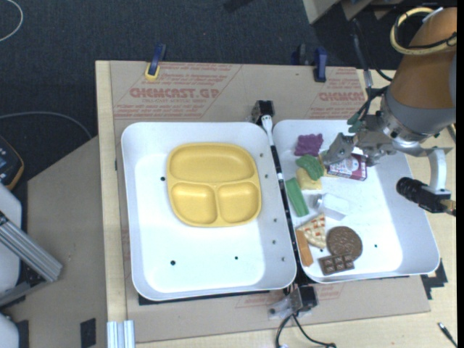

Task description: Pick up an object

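Divided plate (214, 182) in left bin (145, 216), small items in right bin (406, 230)

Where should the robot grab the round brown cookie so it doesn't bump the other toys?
Probably from straight above, pinching across the brown cookie at its upper and right edges. It lies flat in the right bin, with the chocolate bar touching below and the waffle piece close on its left; bare floor lies to its right.
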You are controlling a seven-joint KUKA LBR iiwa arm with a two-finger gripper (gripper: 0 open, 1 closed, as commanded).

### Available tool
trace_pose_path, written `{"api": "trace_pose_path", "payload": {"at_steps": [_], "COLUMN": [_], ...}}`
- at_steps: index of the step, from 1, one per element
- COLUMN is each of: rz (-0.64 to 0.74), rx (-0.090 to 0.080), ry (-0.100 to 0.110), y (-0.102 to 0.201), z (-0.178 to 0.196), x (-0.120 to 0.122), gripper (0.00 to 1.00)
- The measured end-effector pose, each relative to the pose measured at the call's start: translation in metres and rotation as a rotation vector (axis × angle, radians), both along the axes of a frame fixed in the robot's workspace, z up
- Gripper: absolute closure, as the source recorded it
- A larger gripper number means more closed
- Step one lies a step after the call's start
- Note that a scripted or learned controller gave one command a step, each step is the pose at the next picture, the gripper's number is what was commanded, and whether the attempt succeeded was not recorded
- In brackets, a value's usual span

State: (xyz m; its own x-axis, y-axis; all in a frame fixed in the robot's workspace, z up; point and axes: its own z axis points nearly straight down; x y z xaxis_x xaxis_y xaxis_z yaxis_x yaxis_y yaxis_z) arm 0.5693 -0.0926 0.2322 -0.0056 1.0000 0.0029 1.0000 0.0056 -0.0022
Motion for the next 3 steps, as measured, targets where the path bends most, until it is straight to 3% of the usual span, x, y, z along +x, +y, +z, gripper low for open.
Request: {"api": "trace_pose_path", "payload": {"at_steps": [1, 2, 3], "rz": [-0.001, -0.006, -0.004], "rx": [0.000, -0.002, -0.003], "ry": [0.001, 0.002, -0.003], "y": [0.042, 0.044, 0.048], "z": [-0.012, -0.016, -0.011], "x": [-0.011, -0.026, -0.025], "gripper": [1.00, 1.00, 1.00]}}
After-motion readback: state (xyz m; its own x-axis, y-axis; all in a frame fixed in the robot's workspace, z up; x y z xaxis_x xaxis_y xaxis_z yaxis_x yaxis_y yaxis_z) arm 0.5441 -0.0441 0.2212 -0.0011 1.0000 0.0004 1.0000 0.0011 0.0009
